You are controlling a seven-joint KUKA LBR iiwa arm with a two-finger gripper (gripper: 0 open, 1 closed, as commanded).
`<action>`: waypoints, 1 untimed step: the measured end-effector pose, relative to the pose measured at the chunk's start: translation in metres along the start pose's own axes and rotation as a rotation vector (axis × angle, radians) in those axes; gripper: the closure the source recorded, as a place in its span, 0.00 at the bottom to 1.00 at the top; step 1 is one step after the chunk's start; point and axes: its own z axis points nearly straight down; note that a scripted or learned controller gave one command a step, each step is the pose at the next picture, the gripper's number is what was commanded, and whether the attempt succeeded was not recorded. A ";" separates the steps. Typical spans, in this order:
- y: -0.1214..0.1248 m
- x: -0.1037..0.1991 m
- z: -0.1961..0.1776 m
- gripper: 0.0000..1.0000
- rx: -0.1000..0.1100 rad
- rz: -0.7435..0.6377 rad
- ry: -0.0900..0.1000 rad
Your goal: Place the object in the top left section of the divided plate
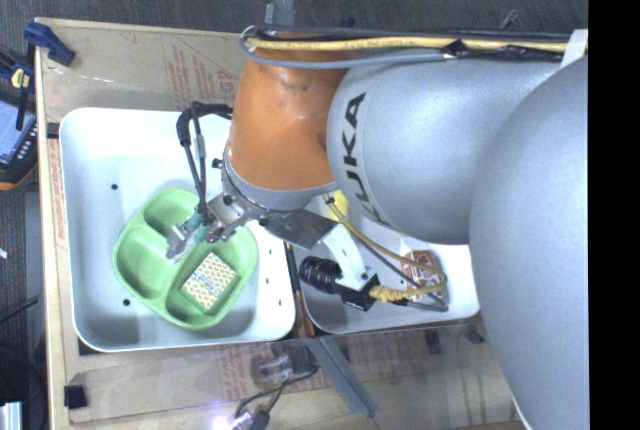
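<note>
While the arm [400, 148] reaches in over the 2 bins, its gripper [197, 233] hangs low above the green divided plate [140, 263], which lies in the left bin [90, 158]. Whether the fingers are released or clenched I cannot tell; the wrist's bulk and the slant of the view hide the gap. A flat, speckled yellow-and-white object [210, 278] lies in the plate's lower right section, just beside the gripper and apart from it. If this is the task's thing, it sits in the wrong compartment, so the low hover reads as an approach for a pick. The right bin [450, 313] holds a small brown item [425, 266] near cables, well apart from the plate.
</note>
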 end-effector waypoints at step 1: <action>0.001 0.000 -0.009 1.00 0.000 -0.005 0.000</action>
